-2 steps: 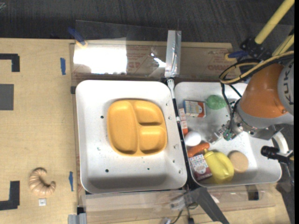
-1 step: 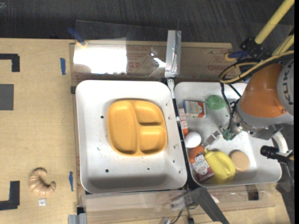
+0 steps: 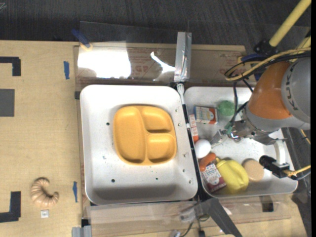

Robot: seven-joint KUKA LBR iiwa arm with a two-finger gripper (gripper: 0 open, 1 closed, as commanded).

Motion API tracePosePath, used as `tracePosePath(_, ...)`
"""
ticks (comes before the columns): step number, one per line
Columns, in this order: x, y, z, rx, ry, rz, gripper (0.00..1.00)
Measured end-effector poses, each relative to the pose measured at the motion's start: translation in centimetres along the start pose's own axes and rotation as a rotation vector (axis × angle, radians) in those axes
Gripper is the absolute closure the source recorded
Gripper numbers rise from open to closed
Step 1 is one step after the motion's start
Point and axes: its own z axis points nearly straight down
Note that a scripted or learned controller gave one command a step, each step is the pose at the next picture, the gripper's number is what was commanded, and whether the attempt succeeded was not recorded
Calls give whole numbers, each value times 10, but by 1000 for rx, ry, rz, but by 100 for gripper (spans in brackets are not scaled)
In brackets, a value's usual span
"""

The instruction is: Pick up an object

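While hovering low over the right bin [image 3: 289, 184] with grip state impossible to tell, the gripper [image 3: 232, 132] sits just up-right of the white egg [image 3: 202, 147], nearer than the yellow toy [image 3: 233, 176] lying lengthwise further down.

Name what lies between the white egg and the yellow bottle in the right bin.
In the camera view, a red packet lies between the egg and the yellow bottle, touching both.
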Motion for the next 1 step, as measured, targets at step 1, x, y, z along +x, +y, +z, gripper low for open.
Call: tracePosePath(1, 18, -57, -1, -1, 0, -296, 0)
